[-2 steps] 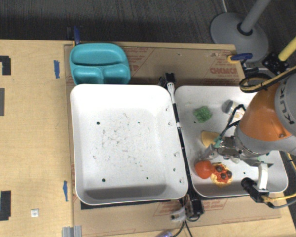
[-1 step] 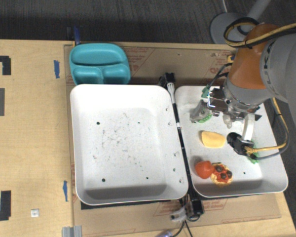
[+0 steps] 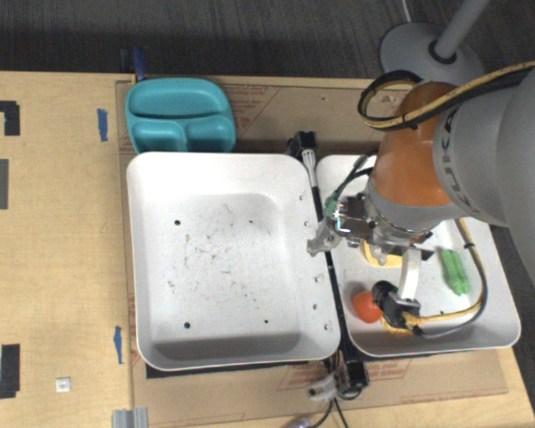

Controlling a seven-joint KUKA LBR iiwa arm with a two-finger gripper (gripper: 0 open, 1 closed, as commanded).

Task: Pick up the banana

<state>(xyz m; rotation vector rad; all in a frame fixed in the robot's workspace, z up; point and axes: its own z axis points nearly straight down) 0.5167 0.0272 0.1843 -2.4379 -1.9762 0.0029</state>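
Over the right bin (image 3: 508,324), the arm (image 3: 481,141) comes in from the right, orange band (image 3: 410,163) above the wrist, pointing roughly straight down. Gripper (image 3: 394,255) sits low inside that bin, mostly hidden by the wrist; can't tell how the pincer stands. Banana (image 3: 374,255): a yellow sliver shows right under the wrist, the rest is covered. Orange-red ball (image 3: 367,305) lies nearer, left side of the bin. Green item (image 3: 454,270) lies to the right. Left bin (image 3: 223,257) sits beside it, with a teal tray (image 3: 180,114) on its far side.
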